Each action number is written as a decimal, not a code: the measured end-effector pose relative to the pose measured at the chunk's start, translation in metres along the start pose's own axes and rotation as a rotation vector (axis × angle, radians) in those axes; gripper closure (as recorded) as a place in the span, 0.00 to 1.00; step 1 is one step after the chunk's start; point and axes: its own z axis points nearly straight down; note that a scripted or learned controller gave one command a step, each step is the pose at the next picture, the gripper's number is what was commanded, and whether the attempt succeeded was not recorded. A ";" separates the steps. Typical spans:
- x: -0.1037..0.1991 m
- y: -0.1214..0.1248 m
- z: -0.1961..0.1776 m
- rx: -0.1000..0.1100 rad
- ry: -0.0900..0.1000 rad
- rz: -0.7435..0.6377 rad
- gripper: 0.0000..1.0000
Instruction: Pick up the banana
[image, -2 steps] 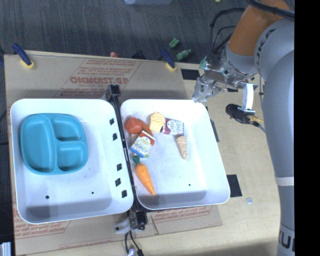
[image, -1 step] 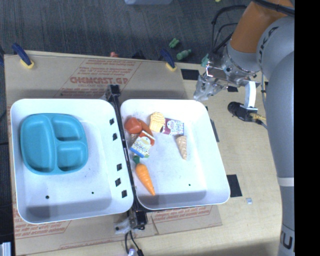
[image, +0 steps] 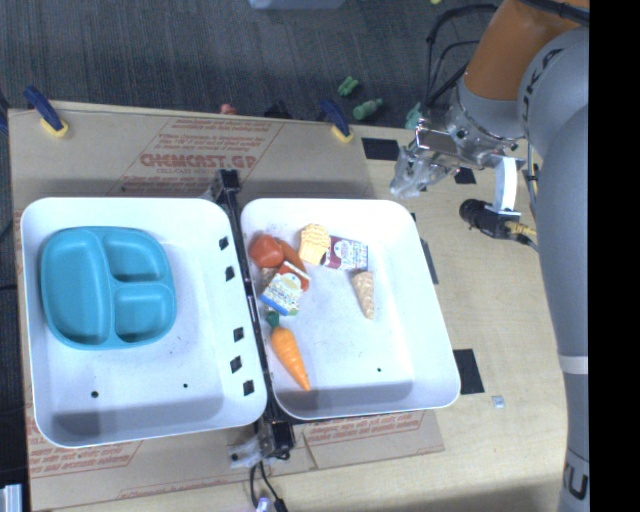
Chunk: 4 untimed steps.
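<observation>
- Bench (image: 490, 300) below, the gripper (image: 415, 172) hovers just outside the right bin's (image: 432, 330) far corner; open or closed, we cannot tell.
- We take the pale piece, the banana (image: 364, 293), to lie right of that bin's centre.
- We should close across its narrow width.

Two white bins sit side by side: the left bin (image: 60, 415) holds one blue divided tray (image: 107, 286). The right bin (image: 400, 385) holds six small items, among them one carrot (image: 290, 358) and one tomato (image: 266, 250).
</observation>
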 end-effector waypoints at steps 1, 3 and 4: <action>0.000 0.000 -0.010 0.001 -0.001 -0.005 1.00; 0.001 0.001 -0.030 0.001 -0.004 -0.015 1.00; 0.001 0.001 -0.041 0.001 -0.005 -0.019 1.00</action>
